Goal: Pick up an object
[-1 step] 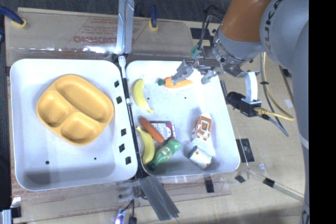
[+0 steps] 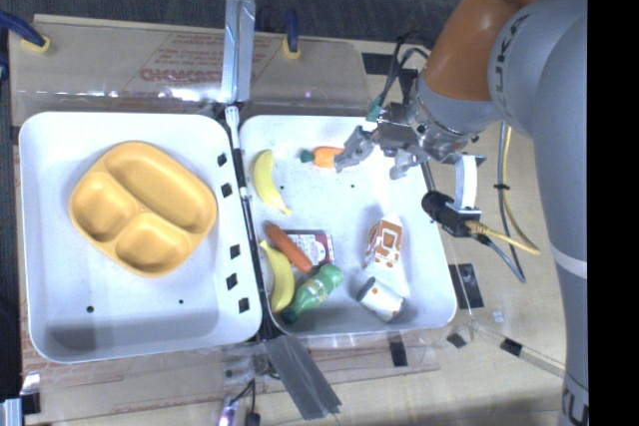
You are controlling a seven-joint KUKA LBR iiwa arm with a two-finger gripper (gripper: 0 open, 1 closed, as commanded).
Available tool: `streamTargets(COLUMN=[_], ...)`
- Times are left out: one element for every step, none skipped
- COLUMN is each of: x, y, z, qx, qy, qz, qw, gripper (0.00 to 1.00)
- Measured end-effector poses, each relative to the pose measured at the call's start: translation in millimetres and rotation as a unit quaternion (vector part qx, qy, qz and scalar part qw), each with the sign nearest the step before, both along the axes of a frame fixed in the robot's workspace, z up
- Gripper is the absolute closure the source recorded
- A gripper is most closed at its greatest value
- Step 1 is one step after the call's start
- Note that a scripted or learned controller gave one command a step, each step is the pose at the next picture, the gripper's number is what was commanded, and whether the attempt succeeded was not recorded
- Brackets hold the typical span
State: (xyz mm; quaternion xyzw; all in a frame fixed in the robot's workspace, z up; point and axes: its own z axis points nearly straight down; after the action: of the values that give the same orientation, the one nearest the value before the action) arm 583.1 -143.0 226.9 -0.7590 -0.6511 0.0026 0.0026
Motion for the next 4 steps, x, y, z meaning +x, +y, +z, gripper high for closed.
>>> streamTargets(x=[-44,-58,-54,-54], y=[-58,-67,-71,-72], z=[-74,-120,-103,-104], qx=[-0.0002,-0.0071,-0.0128,-0.0138], qy=[-0.001,-0.018,-0.025,-0.024], qz=[0.012,0.061,0.064,0.063], qw=[0.9999,0.9979,0.9976,0.9976], gripper=[0.0,0.0,1.0,0.0])
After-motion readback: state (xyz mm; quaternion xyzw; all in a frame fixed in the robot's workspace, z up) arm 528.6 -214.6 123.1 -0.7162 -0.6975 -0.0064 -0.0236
